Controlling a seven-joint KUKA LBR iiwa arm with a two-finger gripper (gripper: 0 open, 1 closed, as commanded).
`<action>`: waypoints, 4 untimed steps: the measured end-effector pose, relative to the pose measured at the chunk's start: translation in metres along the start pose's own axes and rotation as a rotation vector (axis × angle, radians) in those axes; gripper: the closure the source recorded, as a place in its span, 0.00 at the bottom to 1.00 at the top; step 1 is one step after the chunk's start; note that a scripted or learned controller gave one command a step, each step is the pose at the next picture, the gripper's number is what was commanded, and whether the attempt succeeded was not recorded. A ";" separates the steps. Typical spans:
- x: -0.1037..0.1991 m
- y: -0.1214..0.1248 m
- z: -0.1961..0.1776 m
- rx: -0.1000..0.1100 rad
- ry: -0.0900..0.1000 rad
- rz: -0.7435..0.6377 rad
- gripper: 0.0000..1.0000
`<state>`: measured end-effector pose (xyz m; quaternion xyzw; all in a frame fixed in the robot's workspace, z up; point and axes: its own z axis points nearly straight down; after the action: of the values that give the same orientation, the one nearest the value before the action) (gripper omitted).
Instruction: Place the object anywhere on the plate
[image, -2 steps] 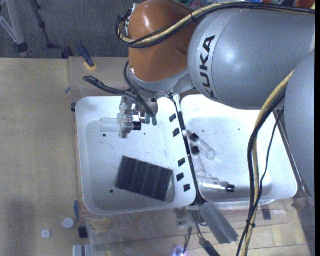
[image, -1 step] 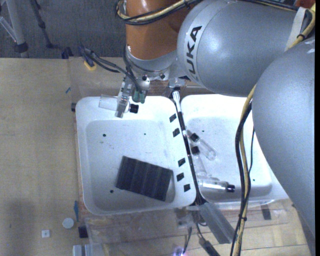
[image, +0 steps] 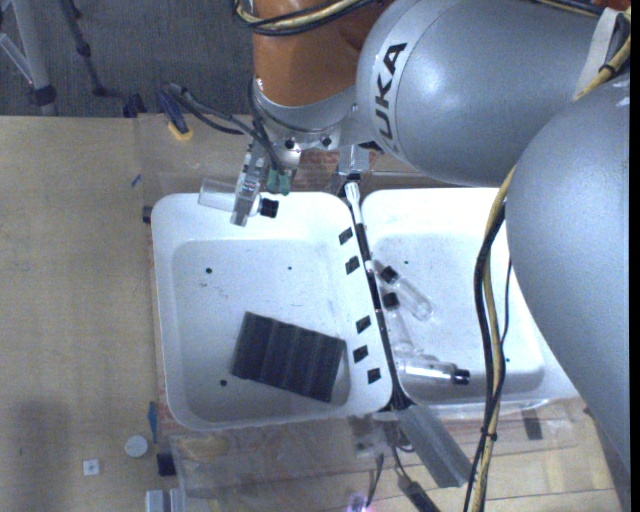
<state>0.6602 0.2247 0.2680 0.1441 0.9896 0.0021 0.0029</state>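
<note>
Plate (image: 288, 357): you see a dark ribbed slab lying flat in the left bin (image: 190, 400), near its front edge, long axis running slightly downward to the right.
Right bin (image: 520, 380): you find clear plastic pieces (image: 405, 298) with black caps near the divider.
Gripper (image: 250, 200): it hangs over the left bin's far rim, well apart from the plate.
Object: you cannot make out anything between the fingers; whether they are apart or closed, I cannot tell.
Coming move: I judge the plate lies toward you from the gripper.
</note>
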 end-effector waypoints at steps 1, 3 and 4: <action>0.007 -0.002 0.026 0.004 0.005 -0.073 1.00; 0.004 -0.001 0.044 0.006 0.006 0.171 1.00; 0.004 0.000 0.033 0.001 0.002 0.170 1.00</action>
<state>0.6570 0.2258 0.2353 0.2276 0.9737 0.0018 0.0016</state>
